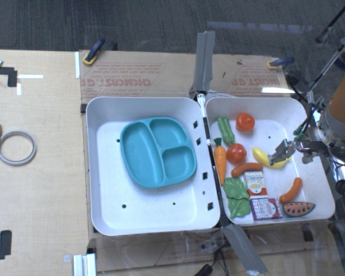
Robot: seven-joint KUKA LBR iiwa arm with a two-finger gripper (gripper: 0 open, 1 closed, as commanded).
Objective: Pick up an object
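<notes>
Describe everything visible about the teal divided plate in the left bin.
The teal divided plate looks like smooth moulded plastic, a rounded rectangle with raised ridges splitting it into three compartments: one large at the left, two smaller at the right. It lies flat and face up, turned slightly askew, on the floor of the left white bin, near the middle. Its compartments hold nothing, and no other item touches it.

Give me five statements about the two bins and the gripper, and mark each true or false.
1. The teal divided plate lies in the left bin. True.
2. The gripper is over the left bin. False: it is at the banana in the right bin.
3. Two tomatoes lie in the right bin. True.
4. The carrot sits on the teal plate. False: it lies along the right bin's left wall.
5. The watermelon slice lies in the right bin's near right corner. True.
</notes>
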